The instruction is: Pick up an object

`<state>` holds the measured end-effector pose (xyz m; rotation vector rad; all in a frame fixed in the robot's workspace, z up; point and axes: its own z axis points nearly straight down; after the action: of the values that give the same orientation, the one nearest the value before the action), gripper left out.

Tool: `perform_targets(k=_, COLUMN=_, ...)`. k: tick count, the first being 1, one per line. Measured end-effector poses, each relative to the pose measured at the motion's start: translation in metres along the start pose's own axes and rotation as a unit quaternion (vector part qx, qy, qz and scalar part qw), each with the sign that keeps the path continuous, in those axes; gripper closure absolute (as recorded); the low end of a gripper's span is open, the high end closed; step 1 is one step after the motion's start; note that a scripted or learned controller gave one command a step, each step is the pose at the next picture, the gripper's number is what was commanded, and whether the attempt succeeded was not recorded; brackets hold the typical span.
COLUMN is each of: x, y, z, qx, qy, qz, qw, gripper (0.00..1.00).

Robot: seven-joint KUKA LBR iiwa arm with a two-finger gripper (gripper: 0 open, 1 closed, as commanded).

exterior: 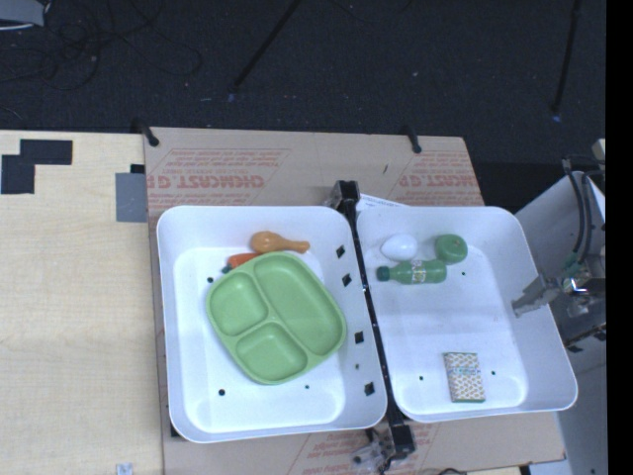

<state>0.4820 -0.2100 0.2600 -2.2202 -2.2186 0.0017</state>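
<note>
The gripper (539, 295) is hanging at the right bin's (539, 384) right rim, its spread impossible to tell, while the green bottle (415, 273) is lying near the far wall, looking light, rigid and slippery, best pinched across its body.

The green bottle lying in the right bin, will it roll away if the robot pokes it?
Probably. The green plastic bottle lies on its side and looks round, so a sideways push may roll it. It seems small and likely light. The white egg-shaped object close beside it might get nudged too.
</note>
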Motion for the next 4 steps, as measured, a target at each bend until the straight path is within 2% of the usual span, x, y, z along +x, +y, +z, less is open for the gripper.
perform_targets(k=2, x=0.011, y=-0.002, z=0.123, qx=0.003, qy=0.001, qz=-0.001, qw=1.0000, gripper=0.00)
perform_targets(k=3, x=0.014, y=0.002, z=0.170, qx=-0.002, qy=0.003, qz=-0.001, qw=1.0000, gripper=0.00)
perform_targets(k=4, x=0.012, y=0.004, z=0.156, qx=-0.006, qy=0.003, qz=0.001, qw=1.0000, gripper=1.00)
